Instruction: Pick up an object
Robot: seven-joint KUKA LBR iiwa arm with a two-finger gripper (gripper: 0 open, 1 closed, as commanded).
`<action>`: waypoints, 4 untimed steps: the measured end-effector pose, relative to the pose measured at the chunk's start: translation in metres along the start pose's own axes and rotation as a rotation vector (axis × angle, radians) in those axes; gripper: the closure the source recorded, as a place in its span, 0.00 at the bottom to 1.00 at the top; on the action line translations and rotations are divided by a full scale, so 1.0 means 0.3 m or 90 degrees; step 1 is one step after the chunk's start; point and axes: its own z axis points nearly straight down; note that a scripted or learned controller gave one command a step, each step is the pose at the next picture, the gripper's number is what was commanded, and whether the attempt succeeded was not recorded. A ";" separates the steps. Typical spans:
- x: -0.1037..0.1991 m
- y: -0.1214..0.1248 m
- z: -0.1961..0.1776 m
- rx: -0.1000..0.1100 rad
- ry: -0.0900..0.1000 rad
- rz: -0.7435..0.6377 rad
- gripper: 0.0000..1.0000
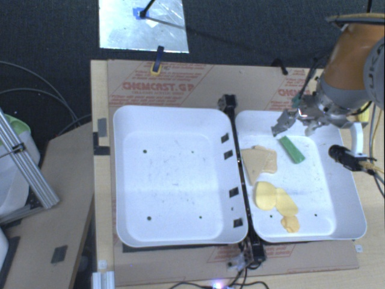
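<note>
**Overhead: gripper poised above the right bin**

Leftmost sits the left bin (174, 173), bare white. Beside it, the right bin (337, 215) holds a tan flat piece (260, 161), two yellow pieces (275, 200) nearer the front, and a green block (292, 149) toward the back. Just above the green block hangs the gripper (299, 124), fingers spread apart, nothing between them.

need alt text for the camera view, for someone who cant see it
A grey arm's two-finger gripper hangs open above the right shallow white bin, just above a green rectangular block. Lower in the same bin lie a flat tan piece and lumpy yellow pieces. The left shallow white bin sits beside it on a brown board.
</note>
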 end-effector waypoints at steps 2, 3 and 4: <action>-0.022 0.129 0.403 -0.007 0.001 -0.003 0.00; 0.436 0.183 0.059 -0.009 0.002 -0.007 0.00; 0.662 -0.054 -0.168 -0.002 0.003 -0.005 0.00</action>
